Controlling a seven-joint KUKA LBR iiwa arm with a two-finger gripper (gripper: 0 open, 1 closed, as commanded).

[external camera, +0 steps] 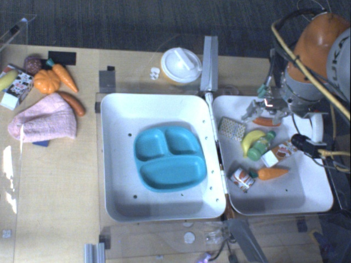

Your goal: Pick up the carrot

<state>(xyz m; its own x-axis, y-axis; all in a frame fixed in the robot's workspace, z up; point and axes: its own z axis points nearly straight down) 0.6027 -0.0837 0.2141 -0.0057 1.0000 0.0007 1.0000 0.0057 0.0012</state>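
- The arm is reaching in from the right of the frame, and its gripper (pixel 267 109) is hanging low over the upper part of the right bin (pixel 312 201), close under the bin's top rim.
- An orange carrot-like piece (pixel 265 121) is lying directly below the fingertips, touching or nearly touching them; I am reading it as a carrot with a greenish tip pointing right.
- That piece's long axis is running left to right across the frame, roughly level, so the gripper is sitting almost on top of it rather than to 1 side.
- I cannot tell how the gripper is set, and I cannot say the piece is actually being gripped; it looks to be resting on the bin floor.
- A 2nd carrot (pixel 272 173) is lying lower in the same bin, toward the lower middle, its long axis also left to right with a slight tilt; it is well apart from the gripper, down-frame.
- Between the 2 carrots a banana (pixel 251 138), a green toy (pixel 258 149) and a small white block (pixel 270 158) are crowding the bin's middle.
- My judgement: the upper carrot is the nearer target, needing mostly a straight descent.
- The left bin (pixel 120 147) is holding a blue divided tray (pixel 170 158).
- 2 more carrot-like pieces are lying on the bench at upper left, by a pink cloth (pixel 44 119), far out of this reach.
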